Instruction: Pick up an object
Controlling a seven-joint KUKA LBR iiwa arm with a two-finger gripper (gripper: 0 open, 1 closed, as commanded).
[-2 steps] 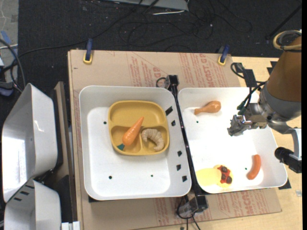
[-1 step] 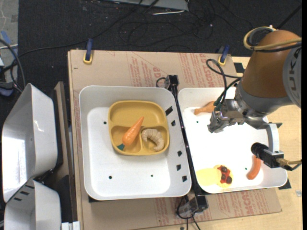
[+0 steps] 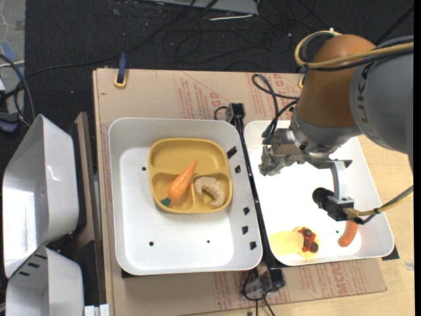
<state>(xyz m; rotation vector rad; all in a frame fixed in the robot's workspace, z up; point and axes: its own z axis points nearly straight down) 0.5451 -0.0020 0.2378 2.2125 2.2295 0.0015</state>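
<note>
Lying orange, slim: sausage (image 3: 348, 234)

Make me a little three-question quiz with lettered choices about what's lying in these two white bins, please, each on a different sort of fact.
1. Where does the carrot lie?
A. on the yellow divided plate in the left bin
B. loose in the right bin
C. on the cardboard outside the bins

2. How many food items rest on the yellow divided plate?
A. one
B. two
C. four

3. How does the small orange sausage-like piece lie?
A. alone on the bin floor, touching nothing else
B. stacked on the carrot
C. on the pale yellow piece

Answers:
1 A: the carrot lies slantwise across the yellow divided plate in the left bin.
2 B: the carrot and a pale shrimp.
3 A: the small orange sausage-like piece lies by itself in the right bin's near right corner, apart from the pale yellow piece.
</note>
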